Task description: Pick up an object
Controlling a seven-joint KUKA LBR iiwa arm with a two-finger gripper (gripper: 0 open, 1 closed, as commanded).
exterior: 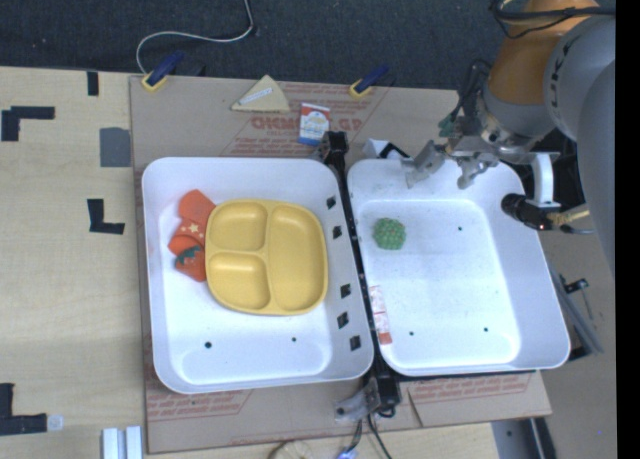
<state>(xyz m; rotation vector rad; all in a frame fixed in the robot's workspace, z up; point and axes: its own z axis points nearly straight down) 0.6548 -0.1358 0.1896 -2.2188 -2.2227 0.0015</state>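
Observation:
A small green lumpy object point(389, 234) lies in the right bin point(500, 347), near its left wall. In the left bin point(240, 357) a yellow divided plate point(267, 256) rests, with an orange-red toy point(190, 235) tucked at its left side. My gripper point(444, 167) hangs over the far edge of the right bin, up and to the right of the green object and apart from it. Its two grey fingers point(424, 163) stand spread, with nothing between them.
The arm's orange band point(530, 57) and grey body fill the upper right. A small red-and-white carton point(314, 125) and a tan wedge point(263, 96) lie on the cardboard behind the bins. Black clips line the divider point(345, 247) between the bins.

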